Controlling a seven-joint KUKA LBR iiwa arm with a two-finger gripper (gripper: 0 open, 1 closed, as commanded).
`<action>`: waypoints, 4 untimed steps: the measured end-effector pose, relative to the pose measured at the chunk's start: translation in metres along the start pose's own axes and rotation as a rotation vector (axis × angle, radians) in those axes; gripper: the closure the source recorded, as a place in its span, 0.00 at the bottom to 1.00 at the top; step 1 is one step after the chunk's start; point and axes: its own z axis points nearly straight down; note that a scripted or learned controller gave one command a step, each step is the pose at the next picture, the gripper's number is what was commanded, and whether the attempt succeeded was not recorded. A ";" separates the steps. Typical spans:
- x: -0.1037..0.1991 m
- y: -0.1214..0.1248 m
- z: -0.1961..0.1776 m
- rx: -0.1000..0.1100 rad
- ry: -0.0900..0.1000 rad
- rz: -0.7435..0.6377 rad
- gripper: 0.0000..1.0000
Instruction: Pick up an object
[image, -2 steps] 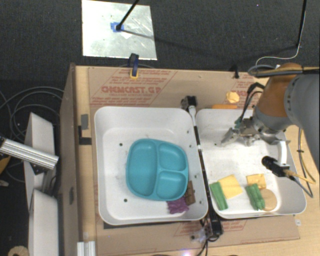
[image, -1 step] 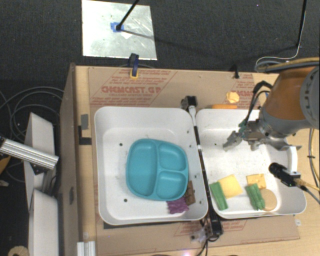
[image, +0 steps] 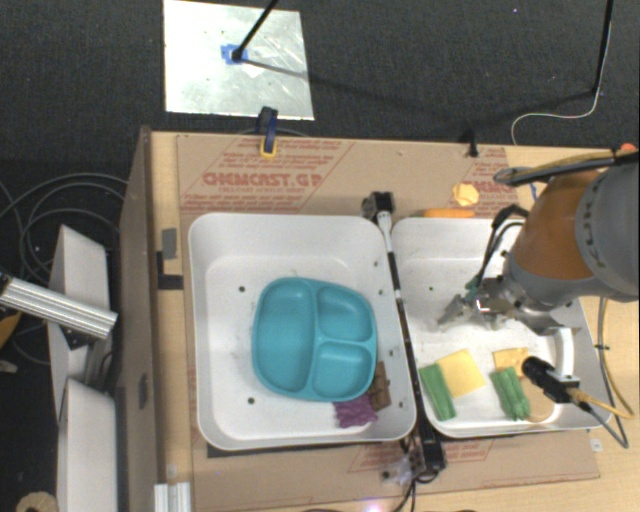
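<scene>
The arm (image: 575, 235) is reaching into the right bin (image: 440, 250), and its gripper (image: 470, 306) is hanging over bare white floor just beyond the yellow block (image: 462, 372), on the far side of it. From where I'm standing I cannot tell whether the pincer is apart or together; nothing is showing in it. A green stick (image: 436, 390) is lying against the yellow block's left edge, a second green stick (image: 511, 392) is sitting near its right, and a tan piece (image: 508, 358) is resting just right of its far corner. Well left of the yellow block, in the left bin (image: 230, 250), a teal plate (image: 315, 338) is lying with a purple thing (image: 352, 412) at its near corner.
</scene>
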 end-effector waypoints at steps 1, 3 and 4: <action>-0.052 -0.072 0.006 -0.001 -0.002 0.005 0.00; 0.021 0.115 0.002 -0.021 0.000 -0.015 0.00; 0.011 0.113 0.003 -0.010 -0.002 -0.006 0.00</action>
